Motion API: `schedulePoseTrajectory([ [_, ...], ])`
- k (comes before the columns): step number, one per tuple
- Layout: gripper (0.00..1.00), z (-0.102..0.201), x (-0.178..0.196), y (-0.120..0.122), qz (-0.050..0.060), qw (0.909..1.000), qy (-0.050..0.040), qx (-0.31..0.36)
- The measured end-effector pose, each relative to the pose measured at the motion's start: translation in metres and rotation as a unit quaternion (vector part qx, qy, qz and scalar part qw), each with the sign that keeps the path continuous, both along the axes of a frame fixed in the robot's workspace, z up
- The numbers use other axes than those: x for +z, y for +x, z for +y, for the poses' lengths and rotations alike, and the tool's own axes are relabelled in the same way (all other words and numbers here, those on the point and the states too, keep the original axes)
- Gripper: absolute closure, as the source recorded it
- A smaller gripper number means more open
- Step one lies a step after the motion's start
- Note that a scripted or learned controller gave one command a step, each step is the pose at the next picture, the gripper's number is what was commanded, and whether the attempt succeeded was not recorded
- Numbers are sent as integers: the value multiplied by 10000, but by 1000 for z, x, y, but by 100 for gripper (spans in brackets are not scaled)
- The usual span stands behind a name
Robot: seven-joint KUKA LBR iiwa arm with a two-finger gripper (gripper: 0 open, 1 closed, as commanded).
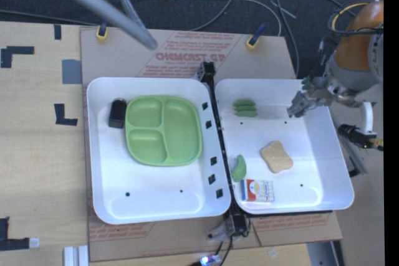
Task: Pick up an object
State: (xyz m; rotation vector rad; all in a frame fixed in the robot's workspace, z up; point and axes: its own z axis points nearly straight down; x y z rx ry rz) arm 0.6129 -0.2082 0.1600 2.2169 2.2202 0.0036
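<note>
My gripper hangs over the upper right part of the right bin, with nothing seen between its fingers. In that bin lie a green ridged piece at the upper left, a tan bread-like slice in the middle, a small green curved piece by the left wall and a white carton with red and blue print at the front. The bread-like slice is below and left of the gripper, well apart from it.
The left bin holds a green divided plate and a small black block beside it. A black clip strip runs between the bins. Cables lie on the dark floor behind the bench.
</note>
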Motion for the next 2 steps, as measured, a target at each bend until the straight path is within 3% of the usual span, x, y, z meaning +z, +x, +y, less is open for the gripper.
schedulePoseTrajectory([
  [1,100,0,63,7,-9,10000,-5,3],
  [2,100,1,70,7,19,10000,5,-2],
])
